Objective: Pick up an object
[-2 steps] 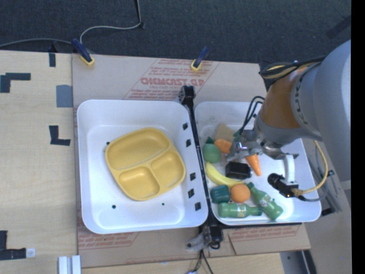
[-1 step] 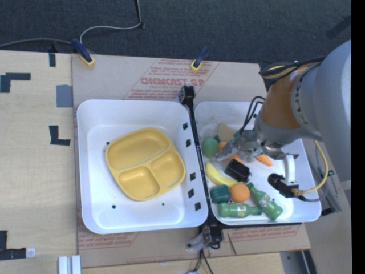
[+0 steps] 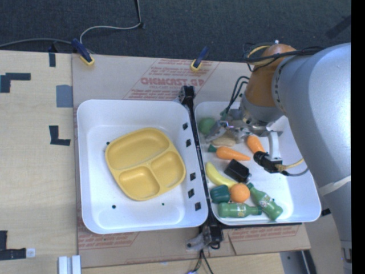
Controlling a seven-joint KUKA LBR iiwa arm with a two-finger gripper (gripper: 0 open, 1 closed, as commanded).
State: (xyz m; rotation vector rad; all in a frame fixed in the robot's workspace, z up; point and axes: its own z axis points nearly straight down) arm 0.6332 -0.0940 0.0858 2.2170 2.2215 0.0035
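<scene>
Hovering low in your right bin (image 3: 296, 207), gripper (image 3: 223, 127) sits over the toy pile near carrot (image 3: 232, 153) and banana (image 3: 217, 174); grip state unclear. Yellow tray (image 3: 145, 163) in left bin (image 3: 91, 170).

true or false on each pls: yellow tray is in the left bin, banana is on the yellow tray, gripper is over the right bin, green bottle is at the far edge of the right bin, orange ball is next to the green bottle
1. The yellow divided tray lies in the left bin: true.
2. The banana lies on the yellow tray: false. It lies in the right bin, near the divider.
3. The gripper is above the right bin: true.
4. The green bottle lies at the right bin's far edge: false. It lies along the near edge.
5. The orange ball sits beside the green bottle: true.
</scene>
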